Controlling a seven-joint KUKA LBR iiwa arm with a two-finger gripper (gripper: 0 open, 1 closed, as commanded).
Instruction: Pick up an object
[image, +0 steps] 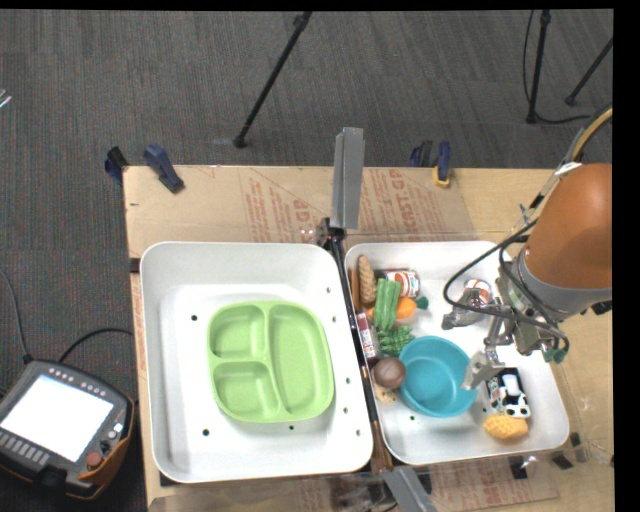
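Blue bowl (436, 375), near the right bin's (560, 420) front edge, looks light, rigid and slick; grip its rim. End effector (487, 368) fingers stand apart.

- The scene is lit evenly and fairly brightly from above; no single lamp can be placed.
- The two white bins (165, 300) are rendered close to overexposure, and surface detail on their walls is largely lost.
- Only soft, short shadows are cast, notably beneath the green tray (270, 361) and the blue bowl (437, 375).
- The dark carpet (150, 80) is reproduced dim, with faint grain.
- Sharpness is moderate overall; small items in the right bin are slightly soft, and labels cannot be read.
- The tablet screen (52, 417) is washed out to plain white.
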